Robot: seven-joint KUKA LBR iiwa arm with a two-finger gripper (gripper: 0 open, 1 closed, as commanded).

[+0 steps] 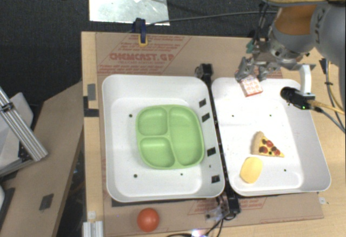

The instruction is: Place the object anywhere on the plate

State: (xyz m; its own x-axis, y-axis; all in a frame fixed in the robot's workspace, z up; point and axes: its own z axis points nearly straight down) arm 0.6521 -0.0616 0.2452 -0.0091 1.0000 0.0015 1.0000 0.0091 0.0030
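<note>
Hovering over the far edge of the right bin [316, 168], the gripper [254, 75] has a small red-and-white packet [251, 87] between its fingertips, apparently lifted for carrying. The green three-compartment plate [170, 136] lies in the left bin [116, 139], well apart, ready to receive it. A toy pizza slice [266, 146] and a yellow lemon-like piece [251, 170] rest near the right bin's near side. The cardboard sheet [146, 55] reads "CHEMCAST GP". The packet's print is too small to read.

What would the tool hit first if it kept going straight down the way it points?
Probably the small red-and-white item right under the tool, then the right bin's floor. Depth is unclear from this slant.
</note>
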